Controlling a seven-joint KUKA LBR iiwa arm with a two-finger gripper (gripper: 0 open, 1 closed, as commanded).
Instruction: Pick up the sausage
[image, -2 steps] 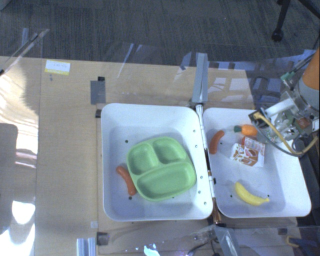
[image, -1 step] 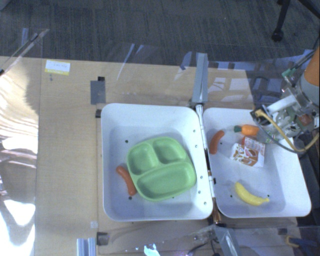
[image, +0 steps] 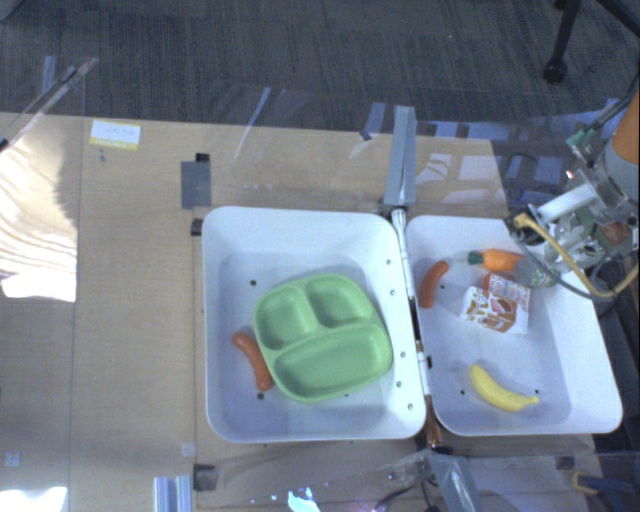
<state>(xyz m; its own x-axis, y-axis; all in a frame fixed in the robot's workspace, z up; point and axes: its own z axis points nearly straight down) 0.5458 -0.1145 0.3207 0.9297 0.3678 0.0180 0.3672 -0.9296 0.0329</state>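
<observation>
Camera view: two sausage-like pieces. One sausage (image: 432, 283) lies at 9 o'clock in the right bin (image: 590, 395); another (image: 253, 360) lies beside the green tray (image: 322, 337). Gripper (image: 560, 245) at 2 o'clock; finger state indeterminable. Advice: descend centred, jaws across its width.

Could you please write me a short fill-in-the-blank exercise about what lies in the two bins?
1. The green plate lies in the ____ bin.
2. The banana lies in the ____ bin.
3. The plate has ____ compartments.
4. The sausage beside the plate lies on the plate's ____ side.

Missing words: left; right; three; left.
</observation>
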